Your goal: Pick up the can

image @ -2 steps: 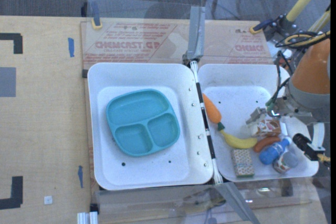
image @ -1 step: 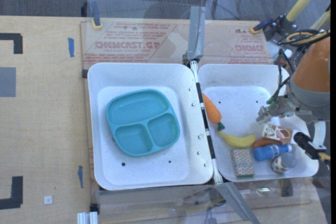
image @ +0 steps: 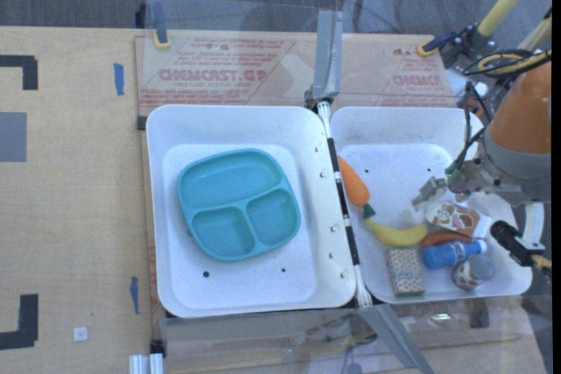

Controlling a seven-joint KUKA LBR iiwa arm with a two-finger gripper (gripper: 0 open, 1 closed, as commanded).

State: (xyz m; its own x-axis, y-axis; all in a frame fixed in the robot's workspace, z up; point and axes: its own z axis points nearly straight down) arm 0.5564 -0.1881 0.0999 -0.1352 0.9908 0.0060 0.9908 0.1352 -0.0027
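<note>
Bottle (image: 450, 254) and banana (image: 396, 232) crowd the can (image: 470, 274) (bin corner).

Two white bins (image: 232, 123), one blue tray (image: 238, 203), one banana (image: 396, 232), one carrot (image: 353, 182).

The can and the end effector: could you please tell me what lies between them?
In the camera view, a blue bottle lies between the end effector and the can.

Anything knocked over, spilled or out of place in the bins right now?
No spill or damage stands out. The can lies on its side in the right bin's near corner, crowded by the blue bottle, banana and small box.
</note>
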